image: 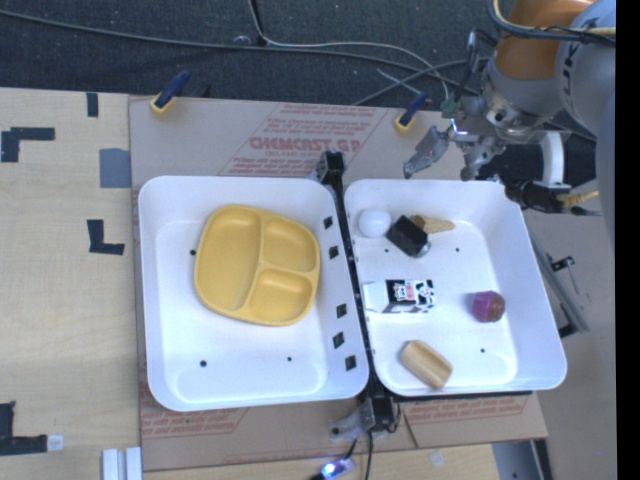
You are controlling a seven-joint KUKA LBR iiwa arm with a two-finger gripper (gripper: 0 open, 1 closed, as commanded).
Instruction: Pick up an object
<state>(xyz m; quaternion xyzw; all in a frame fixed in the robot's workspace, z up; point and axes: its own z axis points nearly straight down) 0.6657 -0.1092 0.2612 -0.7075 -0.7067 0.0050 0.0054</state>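
A cardboard sheet covers the pale wooden counter (60, 268), carrying two shallow white bins. My fingers (450, 155) hang spread and empty just past the right bin's (530, 268) far rim. Below them in that bin lie a white ball (374, 222), a black block (408, 235), a printed card (400, 295), a purple lump (488, 306) and a tan roll (426, 363). Farther left, the left bin (170, 368) holds a glossy yellow divided plate (257, 265).

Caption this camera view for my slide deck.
Gripper hangs open above the right bin of small objects; yellow tray in the left bin.
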